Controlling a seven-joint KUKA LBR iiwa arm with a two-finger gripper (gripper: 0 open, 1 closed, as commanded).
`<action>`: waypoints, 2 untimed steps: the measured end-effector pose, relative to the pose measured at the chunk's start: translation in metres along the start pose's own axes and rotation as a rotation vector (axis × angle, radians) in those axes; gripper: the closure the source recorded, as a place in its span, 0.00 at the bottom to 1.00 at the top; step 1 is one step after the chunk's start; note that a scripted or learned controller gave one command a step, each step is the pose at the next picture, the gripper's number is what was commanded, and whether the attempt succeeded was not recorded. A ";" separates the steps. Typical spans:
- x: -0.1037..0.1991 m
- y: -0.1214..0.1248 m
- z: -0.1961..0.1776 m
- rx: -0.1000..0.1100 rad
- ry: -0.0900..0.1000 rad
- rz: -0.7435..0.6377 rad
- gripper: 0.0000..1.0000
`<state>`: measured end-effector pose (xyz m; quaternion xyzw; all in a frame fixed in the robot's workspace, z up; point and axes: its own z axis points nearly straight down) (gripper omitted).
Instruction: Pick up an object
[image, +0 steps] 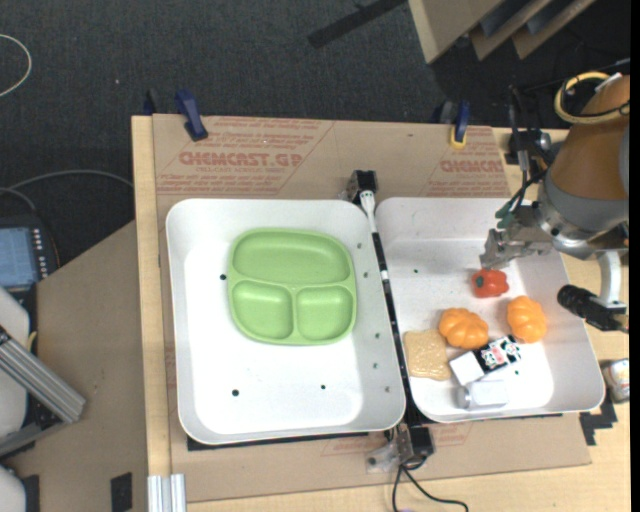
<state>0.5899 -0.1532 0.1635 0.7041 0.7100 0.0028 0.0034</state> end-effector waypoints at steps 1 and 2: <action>-0.014 -0.077 -0.041 0.011 0.001 0.012 1.00; 0.106 -0.110 -0.060 0.012 0.007 -0.003 1.00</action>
